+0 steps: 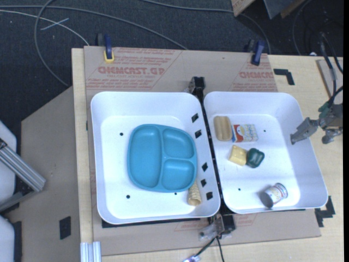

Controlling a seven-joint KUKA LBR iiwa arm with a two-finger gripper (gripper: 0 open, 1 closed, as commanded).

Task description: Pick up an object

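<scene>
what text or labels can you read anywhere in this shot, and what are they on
"CHEMCAST GP": red print on the pale protective sheet behind the left white bin; the last letters are blurred.
The same red print repeats behind the right white bin, too blurred to read.
Small white packet with red and blue label: too small to read.
Small grey can with label: too small to read.

Two white bins (103,146), one blue plate (162,158), five small objects (254,158)
</scene>
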